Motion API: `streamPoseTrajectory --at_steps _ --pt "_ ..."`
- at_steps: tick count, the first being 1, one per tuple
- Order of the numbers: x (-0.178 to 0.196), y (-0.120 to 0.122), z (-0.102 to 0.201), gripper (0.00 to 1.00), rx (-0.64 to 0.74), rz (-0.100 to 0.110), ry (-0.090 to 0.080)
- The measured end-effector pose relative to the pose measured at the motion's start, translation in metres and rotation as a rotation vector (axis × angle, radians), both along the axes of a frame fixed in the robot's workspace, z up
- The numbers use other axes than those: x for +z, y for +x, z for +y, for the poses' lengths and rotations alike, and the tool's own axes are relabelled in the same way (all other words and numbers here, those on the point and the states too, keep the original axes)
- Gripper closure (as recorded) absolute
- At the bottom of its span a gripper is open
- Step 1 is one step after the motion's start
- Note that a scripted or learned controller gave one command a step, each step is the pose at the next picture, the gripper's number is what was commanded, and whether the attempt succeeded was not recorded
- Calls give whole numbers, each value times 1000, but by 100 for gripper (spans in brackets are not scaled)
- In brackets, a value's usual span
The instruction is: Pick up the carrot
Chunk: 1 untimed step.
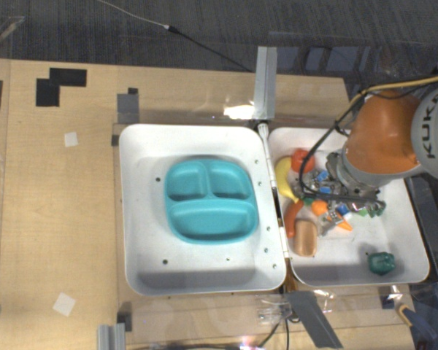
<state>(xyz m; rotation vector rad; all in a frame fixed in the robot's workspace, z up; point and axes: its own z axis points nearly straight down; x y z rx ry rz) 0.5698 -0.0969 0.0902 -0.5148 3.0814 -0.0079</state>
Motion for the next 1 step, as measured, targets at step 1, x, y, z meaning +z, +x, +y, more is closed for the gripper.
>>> streamPoseTrajectory --at_steps 1 --pt "14 4 1 100 6 -9 -2"
